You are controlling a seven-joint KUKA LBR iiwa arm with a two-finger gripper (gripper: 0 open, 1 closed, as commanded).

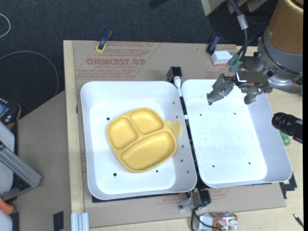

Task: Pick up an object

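Note:
A yellow divided plate (141, 138) with three compartments lies in the left bin (94, 105), near its middle. My gripper (233, 96) hangs over the far end of the right bin (226, 148), well to the right of the plate. Its two fingers (215, 92) are spread apart with nothing between them, so it is open. A small green thing (286, 139) peeks out at the right bin's right edge, mostly hidden.
Both bins rest on a cardboard sheet (120, 59). A black clip (174, 73) sits at the far end of the seam between the bins. A white block (221, 57) lies on the cardboard behind the right bin.

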